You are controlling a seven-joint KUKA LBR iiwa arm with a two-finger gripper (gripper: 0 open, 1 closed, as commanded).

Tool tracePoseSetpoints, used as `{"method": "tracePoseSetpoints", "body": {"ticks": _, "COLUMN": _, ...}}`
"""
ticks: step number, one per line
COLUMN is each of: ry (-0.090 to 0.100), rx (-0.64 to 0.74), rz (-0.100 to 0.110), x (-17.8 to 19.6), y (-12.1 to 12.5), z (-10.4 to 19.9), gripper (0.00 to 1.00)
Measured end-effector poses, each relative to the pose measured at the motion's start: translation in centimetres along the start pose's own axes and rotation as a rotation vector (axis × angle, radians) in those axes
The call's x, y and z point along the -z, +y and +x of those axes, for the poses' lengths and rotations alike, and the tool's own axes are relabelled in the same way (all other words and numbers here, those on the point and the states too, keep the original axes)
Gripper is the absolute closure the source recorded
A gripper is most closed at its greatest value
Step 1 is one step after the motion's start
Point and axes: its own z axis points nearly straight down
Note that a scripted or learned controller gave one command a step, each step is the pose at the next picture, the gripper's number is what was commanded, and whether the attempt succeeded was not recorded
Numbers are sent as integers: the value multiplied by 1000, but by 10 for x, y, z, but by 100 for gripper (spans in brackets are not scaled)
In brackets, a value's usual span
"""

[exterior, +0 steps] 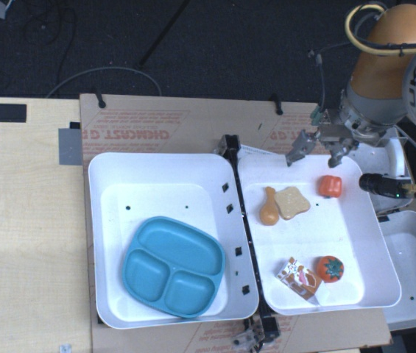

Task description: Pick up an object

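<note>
We see the claw (319, 147) spread and holding nothing above the right bin's (384, 248) far edge, seemingly poised to choose, with a small red toy (330, 186) just below it, nearest for picking.

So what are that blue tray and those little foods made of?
The blue tray looks like moulded plastic: one even colour, soft sheen, rounded compartments. The bread slice, tomato and red piece look like toy plastic too, with flat, uniform colours, though that is hard to confirm from here.
</note>
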Motion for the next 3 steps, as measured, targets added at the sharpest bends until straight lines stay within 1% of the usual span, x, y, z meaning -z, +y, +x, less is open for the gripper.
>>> {"method": "tracePoseSetpoints", "body": {"ticks": 1, "ry": -1, "rx": 2, "rz": -13, "x": 8, "y": 2, "z": 0, "gripper": 0}}
{"method": "tracePoseSetpoints", "body": {"ticks": 2, "ry": -1, "rx": 2, "rz": -7, "x": -56, "y": 5, "z": 4, "gripper": 0}}
{"method": "tracePoseSetpoints", "body": {"ticks": 3, "ry": 0, "rx": 0, "rz": -7, "x": -118, "y": 2, "z": 11, "gripper": 0}}
